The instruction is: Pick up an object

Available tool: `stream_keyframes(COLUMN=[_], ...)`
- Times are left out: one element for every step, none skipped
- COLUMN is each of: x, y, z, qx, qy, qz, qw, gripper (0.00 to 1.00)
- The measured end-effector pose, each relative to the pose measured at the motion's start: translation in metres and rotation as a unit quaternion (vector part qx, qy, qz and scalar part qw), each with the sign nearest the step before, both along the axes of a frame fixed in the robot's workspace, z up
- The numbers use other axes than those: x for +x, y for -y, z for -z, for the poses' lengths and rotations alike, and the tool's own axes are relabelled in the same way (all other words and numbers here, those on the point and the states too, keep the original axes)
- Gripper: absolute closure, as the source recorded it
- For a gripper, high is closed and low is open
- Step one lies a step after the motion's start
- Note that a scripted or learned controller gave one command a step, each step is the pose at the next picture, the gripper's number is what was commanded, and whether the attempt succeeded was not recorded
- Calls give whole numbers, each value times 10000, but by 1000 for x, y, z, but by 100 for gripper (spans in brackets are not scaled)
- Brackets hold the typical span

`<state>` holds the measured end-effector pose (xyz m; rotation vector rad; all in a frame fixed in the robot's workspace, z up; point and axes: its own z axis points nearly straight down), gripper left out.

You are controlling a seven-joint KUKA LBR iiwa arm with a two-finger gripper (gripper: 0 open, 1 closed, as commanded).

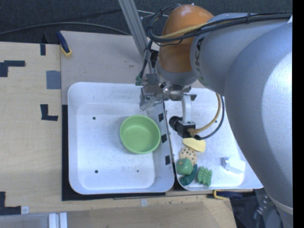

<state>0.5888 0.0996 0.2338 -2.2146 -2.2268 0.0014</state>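
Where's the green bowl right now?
The green bowl sits in the left bin, near the divider between the bins, just below the tool.

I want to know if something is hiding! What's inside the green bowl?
Nothing can be seen inside the green bowl: its smooth green bottom shows all the way across. It sits in the left white bin. What lies underneath the bowl is covered, so that stays unknown.

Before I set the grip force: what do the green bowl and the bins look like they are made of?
The green bowl looks like moulded plastic: one even matte light green with a smooth, rounded rim and only a soft sheen. The left bin and right bin look like thin white plastic trays, going by their rounded, formed edges and faintly speckled floors. Pictures alone cannot confirm either.
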Motion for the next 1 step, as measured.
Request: stream_keyframes(x=[0], y=[3], z=[0], qx=[-10], qy=[-3], qz=[16], qw=[10000], gripper=[0])
